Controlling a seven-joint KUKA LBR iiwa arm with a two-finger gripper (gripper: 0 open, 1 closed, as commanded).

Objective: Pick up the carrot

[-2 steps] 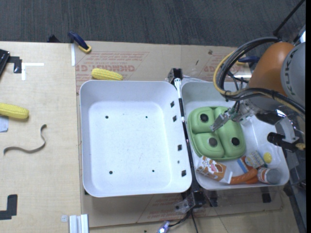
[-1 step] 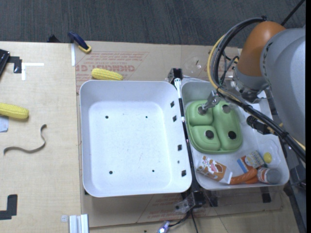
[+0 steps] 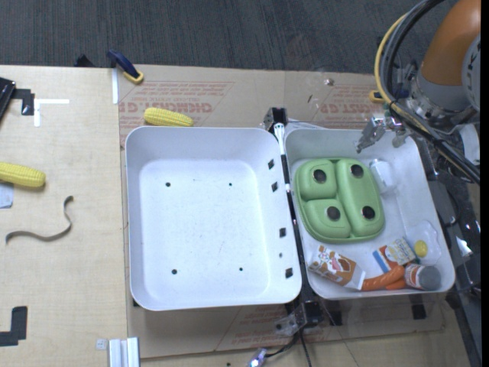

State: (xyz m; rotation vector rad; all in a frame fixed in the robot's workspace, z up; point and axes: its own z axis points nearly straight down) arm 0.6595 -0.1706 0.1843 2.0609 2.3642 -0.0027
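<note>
Orange against the white plastic, the carrot point(image 3: 384, 280) lies at the near edge of the right bin point(image 3: 428, 205), untouched, so the pick has not begun in any visible way. The gripper point(image 3: 374, 138) hangs over that bin's far edge, well apart from the carrot, with nothing between its fingers; whether they are spread or closed I cannot tell at this size. What is left, as I judge it, is the whole job: cross the bin, come down, close and lift. Around the carrot the bin is crowded: a green four-lobed block point(image 3: 339, 198) fills its middle, a printed carton point(image 3: 335, 267) touches the carrot's left end, and a grey-capped container point(image 3: 425, 275) sits against its right. The left bin point(image 3: 141, 228) holds nothing.
</note>
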